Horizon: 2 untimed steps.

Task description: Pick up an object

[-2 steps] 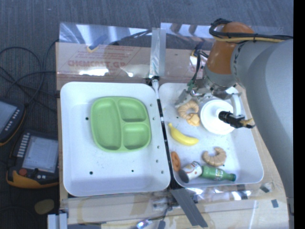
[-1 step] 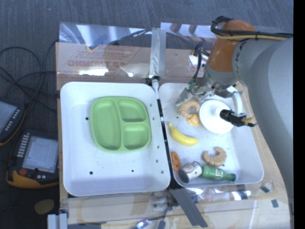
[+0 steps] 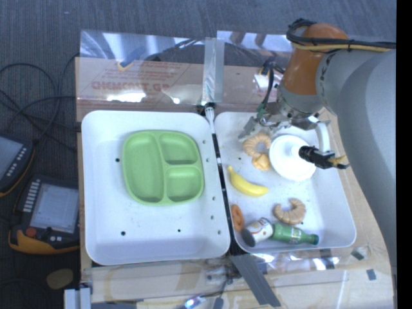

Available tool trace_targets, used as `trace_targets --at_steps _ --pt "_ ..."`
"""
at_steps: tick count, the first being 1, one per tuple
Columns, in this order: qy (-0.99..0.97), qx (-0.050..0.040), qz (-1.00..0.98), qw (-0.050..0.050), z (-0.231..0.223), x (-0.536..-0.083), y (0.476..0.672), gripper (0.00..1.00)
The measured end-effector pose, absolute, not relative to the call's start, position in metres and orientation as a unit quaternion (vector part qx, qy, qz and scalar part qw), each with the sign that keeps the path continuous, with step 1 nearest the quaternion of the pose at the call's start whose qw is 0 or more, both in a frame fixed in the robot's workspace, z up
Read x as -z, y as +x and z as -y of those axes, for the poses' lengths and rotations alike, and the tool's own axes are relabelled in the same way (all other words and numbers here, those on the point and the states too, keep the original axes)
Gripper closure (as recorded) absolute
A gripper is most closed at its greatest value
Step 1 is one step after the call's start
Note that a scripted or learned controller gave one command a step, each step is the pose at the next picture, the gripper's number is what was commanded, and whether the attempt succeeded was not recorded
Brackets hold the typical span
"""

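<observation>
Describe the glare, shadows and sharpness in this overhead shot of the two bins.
Camera view: strong glare on the clear plastic sheeting behind the bins and on the tape along the front edge; the white cup is nearly blown out against the right bin; the green divided plate in the left bin is evenly lit with soft shadows; the arm at right looks slightly soft.

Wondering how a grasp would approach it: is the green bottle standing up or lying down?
Lying down. The bottle rests on its side along the right bin's front edge, neck end pointing left.

Bright even light, glare on plastic sheet (image 3: 148,47), slight softness.
</observation>
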<state>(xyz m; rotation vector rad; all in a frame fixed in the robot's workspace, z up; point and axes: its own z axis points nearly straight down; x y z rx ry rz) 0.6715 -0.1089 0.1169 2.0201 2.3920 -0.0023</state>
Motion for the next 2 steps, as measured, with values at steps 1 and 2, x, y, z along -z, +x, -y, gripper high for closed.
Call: trace_targets --at_steps 1,2 --pt "0.685 0.0003 -0.728 -0.001 0.099 -0.129 0.668 1.00" --pt "0.694 0.0007 -0.720 0.000 0.039 -0.197 0.659 1.00"
